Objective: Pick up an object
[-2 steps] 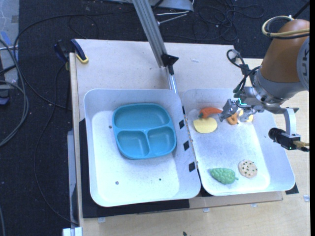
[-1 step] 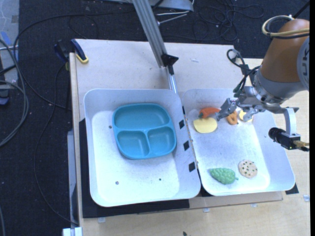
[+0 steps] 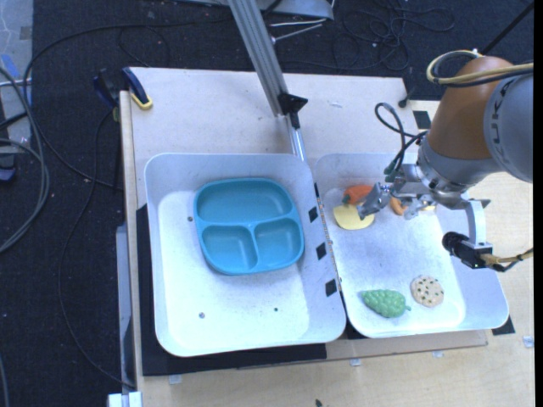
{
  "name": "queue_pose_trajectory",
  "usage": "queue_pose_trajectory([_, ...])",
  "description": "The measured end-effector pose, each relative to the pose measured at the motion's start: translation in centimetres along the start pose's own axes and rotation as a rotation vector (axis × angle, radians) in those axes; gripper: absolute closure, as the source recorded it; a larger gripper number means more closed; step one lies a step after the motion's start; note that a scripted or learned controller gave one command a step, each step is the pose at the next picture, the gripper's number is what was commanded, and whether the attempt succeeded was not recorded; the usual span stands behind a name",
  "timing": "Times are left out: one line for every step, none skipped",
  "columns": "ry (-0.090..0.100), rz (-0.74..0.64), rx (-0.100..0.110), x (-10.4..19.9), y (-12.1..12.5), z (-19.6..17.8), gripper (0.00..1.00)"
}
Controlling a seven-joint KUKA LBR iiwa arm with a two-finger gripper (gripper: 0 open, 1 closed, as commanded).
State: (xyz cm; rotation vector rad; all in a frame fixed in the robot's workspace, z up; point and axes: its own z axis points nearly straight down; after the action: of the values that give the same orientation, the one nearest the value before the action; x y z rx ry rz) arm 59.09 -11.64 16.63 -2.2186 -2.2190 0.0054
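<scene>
Your gripper (image 3: 392, 200) sits low over the far end of the right bin (image 3: 484, 299), and whether its fingers are spread or pinched you cannot tell from this angle; the wrist hardware hides them. Nothing shows between them, so don't count anything as held.

Work from the near rim outward. Closest to you lie the green leafy piece (image 3: 384, 302) and, just beside it, the cookie (image 3: 427, 291). Both rest flat on the bin floor, apart from each other and well apart from the claw, which makes them easy, uncrowded targets if this try fails.

Farther in, the yellow piece (image 3: 354, 218) lies against the divider side, touching or nearly touching the orange piece (image 3: 360, 192) just beyond it. The claw hovers right beside that pair, so you can judge these to be the intended pick. Their closeness is a risk: a closing finger may catch both or nudge one away.

Across the divider, the left bin (image 3: 174, 312) carries only the blue compartment tray (image 3: 249, 225), lying flat near its far half, well clear of the arm's work.
</scene>
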Motion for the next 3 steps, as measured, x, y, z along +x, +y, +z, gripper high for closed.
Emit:
queue_pose_trajectory([0.001, 0.001, 0.002, -0.1, -0.7, 6.3, 0.0])
queue_pose_trajectory([-0.001, 0.001, -0.006, -0.1, -0.6, 7.3, 0.0])
queue_pose_trajectory([-0.003, 0.002, -0.01, -0.2, -0.5, 6.2, 1.0])
